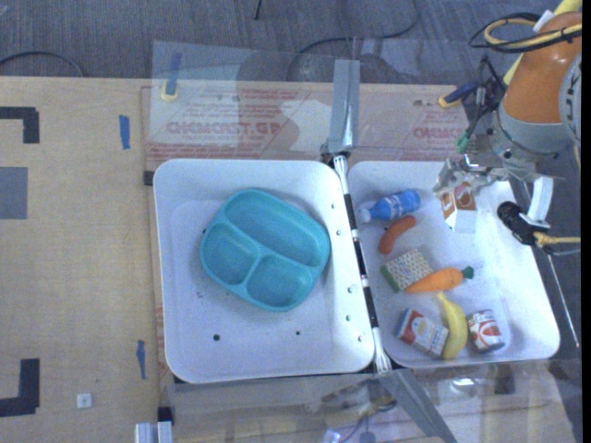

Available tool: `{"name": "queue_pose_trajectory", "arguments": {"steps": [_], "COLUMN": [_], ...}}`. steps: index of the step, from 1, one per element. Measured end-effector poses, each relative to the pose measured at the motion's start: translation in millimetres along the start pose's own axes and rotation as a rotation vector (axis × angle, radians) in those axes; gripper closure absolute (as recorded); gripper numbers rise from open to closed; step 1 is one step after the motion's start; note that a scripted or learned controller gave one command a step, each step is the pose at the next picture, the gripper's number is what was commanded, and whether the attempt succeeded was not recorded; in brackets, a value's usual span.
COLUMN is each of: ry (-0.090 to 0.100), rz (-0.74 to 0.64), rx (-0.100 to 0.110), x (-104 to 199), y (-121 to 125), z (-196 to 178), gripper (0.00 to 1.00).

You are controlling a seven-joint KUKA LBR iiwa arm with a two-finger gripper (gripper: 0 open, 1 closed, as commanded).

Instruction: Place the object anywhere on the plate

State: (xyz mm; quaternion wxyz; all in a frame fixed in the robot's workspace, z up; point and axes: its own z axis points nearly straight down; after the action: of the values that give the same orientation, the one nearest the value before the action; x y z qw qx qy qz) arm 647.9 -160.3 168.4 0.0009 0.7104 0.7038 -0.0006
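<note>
A: Where's the gripper [462, 185]?

B: Over the far right corner of the right bin [526, 275], on a small carton [456, 199]. Whether it's clamped on it or merely beside it, I cannot tell.

A: And the plate?

B: One blue three-compartment plate [266, 248] in the left bin [185, 330], bare, lying well to the gripper's left and slightly nearer the camera, long axis slanting.

A: Count the rest.

B: One blue bottle [391, 205], one sausage [397, 233], one checkered packet [407, 268], one carrot [438, 280], one banana [452, 325], one juice box [421, 331], one can [486, 330]. Two bins on the counter [74, 247].
</note>
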Motion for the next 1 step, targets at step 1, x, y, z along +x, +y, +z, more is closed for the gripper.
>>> {"name": "queue_pose_trajectory", "arguments": {"steps": [1], "ry": [0.002], "rz": [-0.289], "rx": [-0.002], "x": [69.1], "y": [19.0], "z": [9.3], "gripper": [1.0]}}
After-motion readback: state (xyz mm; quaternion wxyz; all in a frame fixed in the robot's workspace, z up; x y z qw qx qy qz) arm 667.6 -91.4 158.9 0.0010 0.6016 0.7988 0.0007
